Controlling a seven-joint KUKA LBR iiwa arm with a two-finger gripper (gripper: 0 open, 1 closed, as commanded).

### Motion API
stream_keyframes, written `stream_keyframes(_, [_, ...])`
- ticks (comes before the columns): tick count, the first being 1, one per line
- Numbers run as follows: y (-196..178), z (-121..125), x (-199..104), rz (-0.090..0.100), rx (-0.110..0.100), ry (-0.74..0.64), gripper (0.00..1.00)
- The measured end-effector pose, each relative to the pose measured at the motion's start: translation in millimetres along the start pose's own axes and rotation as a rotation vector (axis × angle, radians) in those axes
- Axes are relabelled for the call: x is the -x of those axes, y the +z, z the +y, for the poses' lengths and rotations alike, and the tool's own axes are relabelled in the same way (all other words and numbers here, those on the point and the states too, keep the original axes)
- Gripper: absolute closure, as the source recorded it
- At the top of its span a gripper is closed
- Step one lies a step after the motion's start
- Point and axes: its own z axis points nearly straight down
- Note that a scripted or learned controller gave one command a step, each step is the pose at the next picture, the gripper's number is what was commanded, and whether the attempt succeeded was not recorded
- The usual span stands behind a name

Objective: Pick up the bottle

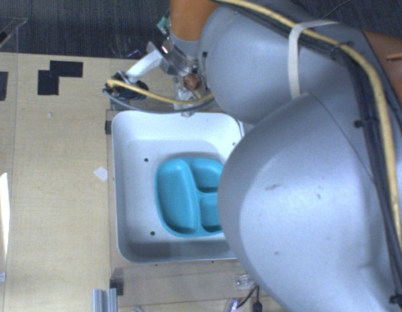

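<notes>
The arm (304,142) bulks over the white bin (132,174) toward three o'clock, covering part of a blue divided tray (184,197) (no bottle seen), so it should clear away to locate the bottle first.

A pale tan wooden bench top (51,194) fills the left half of the view, its surface smooth and evenly lit. Black rectangular markings (58,75) lie near its far edge, one stepped in outline, another cut by the left border. Beyond the bench runs a dark grey ribbed floor covering (77,5). A clear plastic panel edge (11,32) stands at upper left. A bright narrow reflection (4,203) streaks the bench's left margin.
</notes>
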Motion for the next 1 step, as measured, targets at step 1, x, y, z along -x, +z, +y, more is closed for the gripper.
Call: stream_keyframes(1, [-76.5,-17.4,27.5,0.006,0.001,0.277,1.0])
